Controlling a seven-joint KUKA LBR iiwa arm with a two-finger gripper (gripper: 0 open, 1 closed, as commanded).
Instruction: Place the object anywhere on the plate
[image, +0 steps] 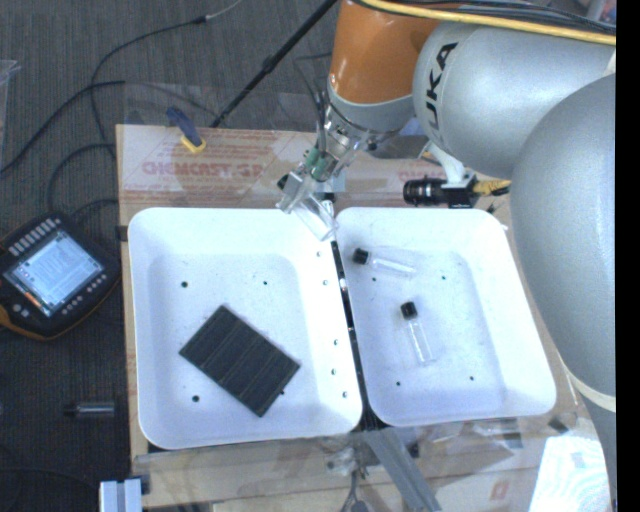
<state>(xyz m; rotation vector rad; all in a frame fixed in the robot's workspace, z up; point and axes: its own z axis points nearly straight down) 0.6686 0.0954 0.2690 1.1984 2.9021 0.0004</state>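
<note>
From the overhead camera view, the left bin (150, 300) holds a dark ribbed plate (240, 360), lying flat and turned at an angle near the bin's middle. The right bin (500, 330) holds two clear vials with black caps: one vial (385, 262) towards the far left corner, the other vial (418, 331) near the centre. The gripper (308, 200) hangs over the far edge where the two bins meet; whether it is open or closed cannot be told. A teach pendant (50, 272) lies left of the worktop (200, 165).
</note>
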